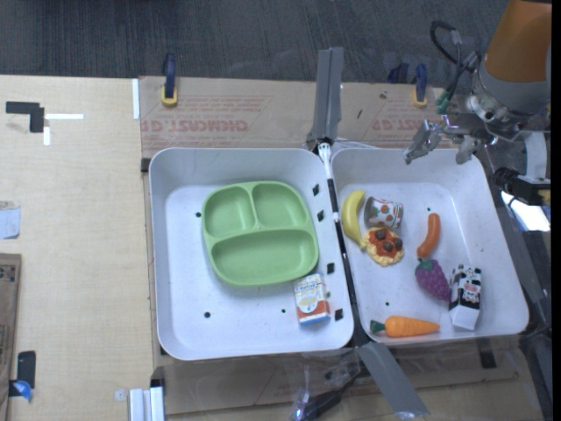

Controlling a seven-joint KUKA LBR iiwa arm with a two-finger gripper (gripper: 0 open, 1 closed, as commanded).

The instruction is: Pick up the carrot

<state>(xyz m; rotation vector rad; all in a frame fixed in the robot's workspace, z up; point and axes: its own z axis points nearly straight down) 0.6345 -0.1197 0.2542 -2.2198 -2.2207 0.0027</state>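
You have one carrot (410,326) lying flat along the near wall of the right bin (491,191), apart from the other toys, so it is free to grab. The gripper (443,143) hovers over the far rim, fingers spread, holding nothing. Count one banana (351,215), sausage (429,234), grapes (430,278), pizza slice (384,246), and two cartons.

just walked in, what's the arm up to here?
The KUKA arm is reaching in from the right with its gripper up over the far rim of the right bin, holding nothing. Its target, the carrot, lies untouched at the near edge of that bin, along with a banana, sausage, grapes, a pizza slice and a small carton. The left bin holds a green divided plate. No pick yet.
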